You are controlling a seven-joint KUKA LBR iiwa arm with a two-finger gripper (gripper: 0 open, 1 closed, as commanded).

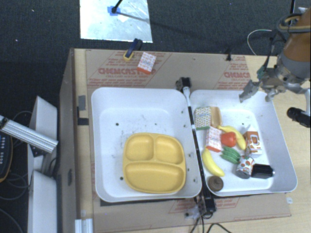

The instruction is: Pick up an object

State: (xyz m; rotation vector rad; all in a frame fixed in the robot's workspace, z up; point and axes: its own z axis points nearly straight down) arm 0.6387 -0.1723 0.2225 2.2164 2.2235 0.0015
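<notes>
The right bin [277,130] holds several toy food items: a banana [212,163], a red tomato [229,139], a green pepper [230,154], a red-and-white packet [213,139], an orange carton [252,142], a small can [245,166], a black piece [263,170] and a cracker pack [203,116]. My gripper [257,93] hangs above the bin's back right corner, apart from all the items. Its fingers are spread open with nothing between them.
A yellow divided plate [154,161] lies in the left bin [112,110]. A small red-and-white box [146,62] and a yellow-and-blue tool [131,50] lie on the cardboard behind the bins. A black clamp [183,84] sits where the bins meet.
</notes>
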